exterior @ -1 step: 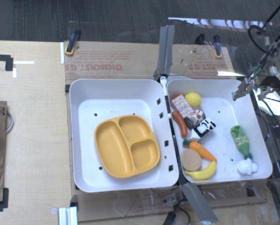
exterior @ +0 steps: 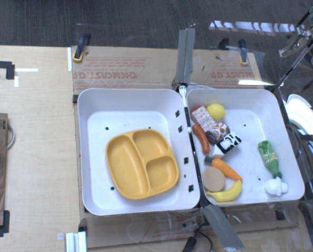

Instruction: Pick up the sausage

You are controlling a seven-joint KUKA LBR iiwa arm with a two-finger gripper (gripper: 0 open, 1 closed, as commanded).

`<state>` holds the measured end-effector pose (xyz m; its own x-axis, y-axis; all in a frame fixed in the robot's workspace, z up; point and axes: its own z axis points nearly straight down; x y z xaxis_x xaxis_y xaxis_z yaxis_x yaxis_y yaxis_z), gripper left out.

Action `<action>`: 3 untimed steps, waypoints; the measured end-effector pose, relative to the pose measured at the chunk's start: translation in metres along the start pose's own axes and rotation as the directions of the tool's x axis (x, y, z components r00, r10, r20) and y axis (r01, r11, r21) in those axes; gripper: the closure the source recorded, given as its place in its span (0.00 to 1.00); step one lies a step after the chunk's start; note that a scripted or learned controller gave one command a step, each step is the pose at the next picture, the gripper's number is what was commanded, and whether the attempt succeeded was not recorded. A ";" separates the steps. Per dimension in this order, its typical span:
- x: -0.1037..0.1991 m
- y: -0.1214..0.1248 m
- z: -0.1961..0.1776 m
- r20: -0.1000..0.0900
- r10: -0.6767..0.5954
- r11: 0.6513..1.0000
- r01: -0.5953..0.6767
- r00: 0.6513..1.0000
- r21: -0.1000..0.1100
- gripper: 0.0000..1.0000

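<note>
The sausage [exterior: 201,138] is a short reddish-orange link lying at the left side of the right bin [exterior: 250,117], close to the divider between the bins. It lies lengthwise, slanting from upper left to lower right. A red-and-white packet [exterior: 203,116] touches its upper end, and a dark can [exterior: 217,133] sits just to its right.
The right bin also holds a lemon [exterior: 216,111], a black-and-white box [exterior: 229,143], a carrot [exterior: 224,168], a tan round cookie [exterior: 214,179], a banana [exterior: 227,192], a green bottle [exterior: 269,158] and a white object [exterior: 276,187]. A yellow divided plate [exterior: 142,163] lies in the left bin [exterior: 93,140].
</note>
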<state>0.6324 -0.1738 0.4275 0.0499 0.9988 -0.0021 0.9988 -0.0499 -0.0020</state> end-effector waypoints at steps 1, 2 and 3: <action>0.069 0.024 -0.012 0.001 0.224 0.975 -0.224 0.975 0.001 0.00; 0.147 0.014 -0.012 0.001 0.308 0.952 -0.308 0.952 0.004 0.00; 0.215 0.016 -0.012 0.002 0.412 0.911 -0.412 0.911 0.003 0.00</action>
<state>0.6595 0.0403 0.4392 0.4571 0.8894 -0.0043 0.8894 -0.4571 -0.0038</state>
